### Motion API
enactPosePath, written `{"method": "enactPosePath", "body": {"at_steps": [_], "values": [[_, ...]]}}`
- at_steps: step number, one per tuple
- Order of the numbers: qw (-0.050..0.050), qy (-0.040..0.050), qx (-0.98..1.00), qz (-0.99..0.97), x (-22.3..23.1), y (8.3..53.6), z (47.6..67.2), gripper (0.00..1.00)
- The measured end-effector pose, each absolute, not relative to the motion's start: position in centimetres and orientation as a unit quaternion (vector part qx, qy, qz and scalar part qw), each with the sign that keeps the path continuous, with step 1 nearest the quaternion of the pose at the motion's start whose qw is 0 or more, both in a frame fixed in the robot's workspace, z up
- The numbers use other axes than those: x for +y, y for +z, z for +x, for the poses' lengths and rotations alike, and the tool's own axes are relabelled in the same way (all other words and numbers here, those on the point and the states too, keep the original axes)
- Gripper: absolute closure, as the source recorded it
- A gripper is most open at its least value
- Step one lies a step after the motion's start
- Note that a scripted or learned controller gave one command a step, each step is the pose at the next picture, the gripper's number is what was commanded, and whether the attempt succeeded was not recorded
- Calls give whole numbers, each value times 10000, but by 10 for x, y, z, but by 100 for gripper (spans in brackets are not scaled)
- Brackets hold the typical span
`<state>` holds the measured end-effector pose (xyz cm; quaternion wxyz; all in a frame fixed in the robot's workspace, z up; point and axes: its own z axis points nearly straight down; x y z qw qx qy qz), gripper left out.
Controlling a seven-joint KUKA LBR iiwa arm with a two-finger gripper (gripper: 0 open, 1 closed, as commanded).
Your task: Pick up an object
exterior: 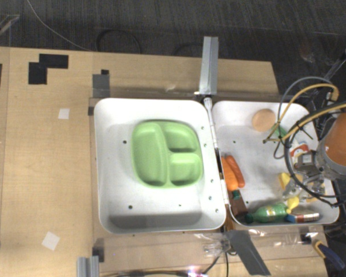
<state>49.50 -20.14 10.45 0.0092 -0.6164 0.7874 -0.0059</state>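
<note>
In the left bin [104, 172], middle of the frame, a green divided tray [164, 153] lies flat and alone — broad and smooth, I'd judge a poor thing for two fingers to bite on. Moving right, the right bin [251, 149] holds the small stuff: an orange carrot-shaped toy [233, 172] against the dividing wall, a tan round piece [264, 119] in the upper part, a green bottle [269, 213] along the lower edge with a slim red-tipped stick [304, 217] beside it, and some yellow bits [287, 183] at the lower right.

The gripper [304, 178] hangs at the far right of the frame amid looping cables; whether it is spread or closed I cannot tell.

The risk, to my eye: the bottle is round and may roll or squirt out, and the yellow bits crowd together, so a closing grip could just nudge them aside. The yellow bits lie just beside the gripper, the bottle below-left of it, the carrot well apart to its left.
</note>
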Motion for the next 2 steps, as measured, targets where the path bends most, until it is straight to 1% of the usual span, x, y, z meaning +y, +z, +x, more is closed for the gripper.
{"method": "enactPosePath", "body": {"at_steps": [1, 2], "values": [[54, -52, 8171, -5765, -163, 202, 491, 100], [44, -21, 8006, -5992, -156, 218, 570, 100]]}}
